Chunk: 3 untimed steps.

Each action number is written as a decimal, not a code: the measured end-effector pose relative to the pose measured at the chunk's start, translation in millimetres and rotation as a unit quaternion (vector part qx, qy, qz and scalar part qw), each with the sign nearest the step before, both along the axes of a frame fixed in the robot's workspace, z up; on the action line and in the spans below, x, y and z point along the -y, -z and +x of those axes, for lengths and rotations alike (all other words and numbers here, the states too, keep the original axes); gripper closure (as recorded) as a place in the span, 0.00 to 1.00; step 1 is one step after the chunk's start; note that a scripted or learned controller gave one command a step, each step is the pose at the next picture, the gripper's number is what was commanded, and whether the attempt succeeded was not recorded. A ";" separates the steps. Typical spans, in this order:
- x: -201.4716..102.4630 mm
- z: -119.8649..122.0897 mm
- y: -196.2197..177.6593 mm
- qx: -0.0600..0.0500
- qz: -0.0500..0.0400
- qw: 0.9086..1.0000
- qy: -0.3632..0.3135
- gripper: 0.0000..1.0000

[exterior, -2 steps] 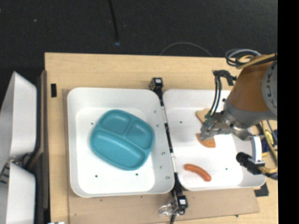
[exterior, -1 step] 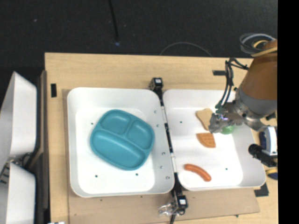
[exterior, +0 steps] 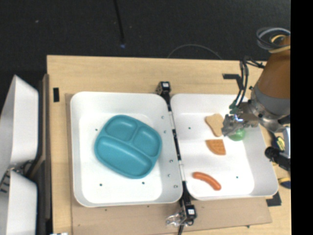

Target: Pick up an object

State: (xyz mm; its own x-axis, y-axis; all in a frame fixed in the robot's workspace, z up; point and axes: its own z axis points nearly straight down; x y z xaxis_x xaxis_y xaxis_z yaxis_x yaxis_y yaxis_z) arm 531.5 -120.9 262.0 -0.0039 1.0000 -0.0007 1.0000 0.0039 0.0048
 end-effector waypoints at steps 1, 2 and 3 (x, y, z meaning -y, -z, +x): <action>-53.8 11.7 -6.9 -0.001 0.001 1.000 -0.002 1.00; -105.1 15.3 4.6 -0.002 0.000 1.000 -0.001 1.00; -158.8 33.9 -0.2 -0.001 0.001 1.000 -0.003 1.00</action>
State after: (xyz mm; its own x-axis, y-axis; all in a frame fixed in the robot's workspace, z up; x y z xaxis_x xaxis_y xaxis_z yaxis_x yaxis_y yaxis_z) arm 565.4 37.9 262.2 -0.0089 1.0000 0.0019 1.0000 0.0089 0.0019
